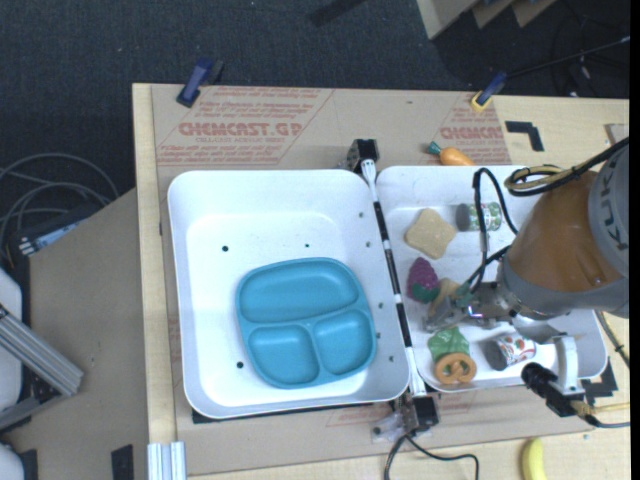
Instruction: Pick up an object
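Reaching in over the right-hand white bin (450,183), I am hanging my pincer (452,306) low among a scatter of toy food, and from this slanted view I cannot tell whether it is spread or pressed together. The purple bunch of toy grapes (423,278) is lying just beside the pincer, on the side toward the wall that the two bins share. The green toy vegetable (449,342) is sitting just beside the pincer on the side toward the bin's near rim, with the brown pretzel (456,369) touching it a little farther on. The small white-and-red can (513,350) is lying on its side near the pincer, back toward my wrist. The tan sponge-like block (431,233) is resting beyond the grapes, toward the bin's far rim, and the small tin can (482,216) is lying near that block, both well apart from the pincer. Across the shared wall, well away from the pincer, the blue divided plate (300,318) is lying flat in the left-hand bin (200,268). A toy carrot (455,155) is lying outside the bins on the bench (250,128), past the far rim.
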Controlling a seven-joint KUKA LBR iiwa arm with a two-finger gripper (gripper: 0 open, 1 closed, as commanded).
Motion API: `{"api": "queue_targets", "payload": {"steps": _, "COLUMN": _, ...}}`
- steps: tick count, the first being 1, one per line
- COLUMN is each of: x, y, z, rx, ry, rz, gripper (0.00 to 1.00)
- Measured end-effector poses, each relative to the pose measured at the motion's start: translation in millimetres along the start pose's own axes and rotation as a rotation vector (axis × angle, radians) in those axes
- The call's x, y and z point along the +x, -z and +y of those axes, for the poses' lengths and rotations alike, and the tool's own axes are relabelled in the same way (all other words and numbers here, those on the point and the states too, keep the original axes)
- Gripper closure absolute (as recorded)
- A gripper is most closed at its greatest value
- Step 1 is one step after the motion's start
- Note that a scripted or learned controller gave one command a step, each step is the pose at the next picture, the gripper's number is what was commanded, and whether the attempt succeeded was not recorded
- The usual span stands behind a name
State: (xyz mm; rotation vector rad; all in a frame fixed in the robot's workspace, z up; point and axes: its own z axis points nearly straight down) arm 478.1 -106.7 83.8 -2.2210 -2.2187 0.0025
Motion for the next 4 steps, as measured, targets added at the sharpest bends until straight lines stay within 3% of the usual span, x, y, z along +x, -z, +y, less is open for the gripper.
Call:
{"api": "queue_targets", "payload": {"steps": 1, "x": -7.5, "y": 1.4, "z": 82.7, "rx": -0.005, "ry": 0.002, "rz": -0.001, "gripper": 0.0}}
{"api": "queue_targets", "payload": {"steps": 2, "x": 1.2, "y": 0.4, "z": 39.5, "rx": 0.0, "ry": 0.001, "rz": 0.001, "gripper": 0.0}}
{"api": "queue_targets", "payload": {"steps": 3, "x": 1.4, "y": 10.3, "z": 39.8, "rx": -0.002, "ry": 0.0, "rz": 0.0, "gripper": 1.0}}
{"api": "queue_targets", "payload": {"steps": 4, "x": 64.4, "y": 101.6, "z": 78.8, "rx": -0.005, "ry": 0.003, "rz": 0.001, "gripper": 1.0}}
